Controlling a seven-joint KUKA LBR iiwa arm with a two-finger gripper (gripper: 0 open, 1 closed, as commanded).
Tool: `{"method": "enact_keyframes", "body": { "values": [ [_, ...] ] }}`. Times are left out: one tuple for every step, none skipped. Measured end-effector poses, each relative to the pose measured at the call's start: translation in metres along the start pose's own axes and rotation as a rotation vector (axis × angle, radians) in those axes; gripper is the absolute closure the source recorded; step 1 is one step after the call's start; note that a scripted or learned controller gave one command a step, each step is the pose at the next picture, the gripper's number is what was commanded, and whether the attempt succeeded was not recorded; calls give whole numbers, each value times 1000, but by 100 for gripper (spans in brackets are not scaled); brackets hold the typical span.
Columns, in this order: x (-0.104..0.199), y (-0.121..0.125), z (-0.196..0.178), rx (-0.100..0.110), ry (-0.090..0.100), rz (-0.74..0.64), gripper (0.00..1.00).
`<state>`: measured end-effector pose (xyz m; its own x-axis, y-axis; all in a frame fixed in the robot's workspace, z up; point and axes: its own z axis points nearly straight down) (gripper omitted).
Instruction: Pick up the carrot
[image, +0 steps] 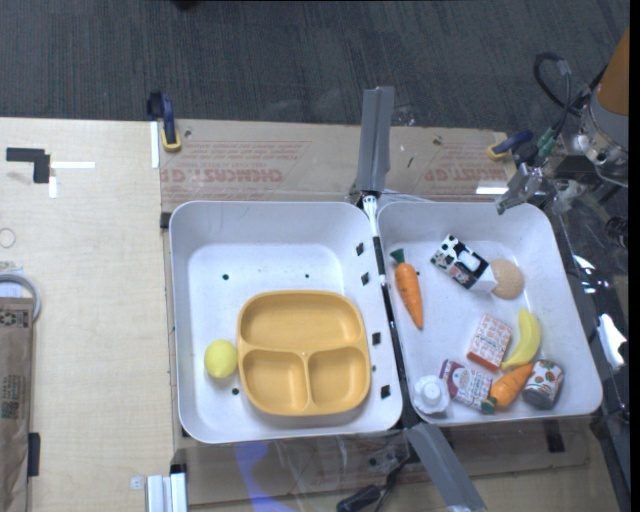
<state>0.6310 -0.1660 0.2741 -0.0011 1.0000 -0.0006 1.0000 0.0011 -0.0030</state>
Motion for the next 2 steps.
{"method": "enact_keyframes", "body": {
  "values": [
    [-31, -8, 52, 0, 0, 116, 0],
    [-25, 4, 169, -5, 0, 206, 0]
  ]
}}
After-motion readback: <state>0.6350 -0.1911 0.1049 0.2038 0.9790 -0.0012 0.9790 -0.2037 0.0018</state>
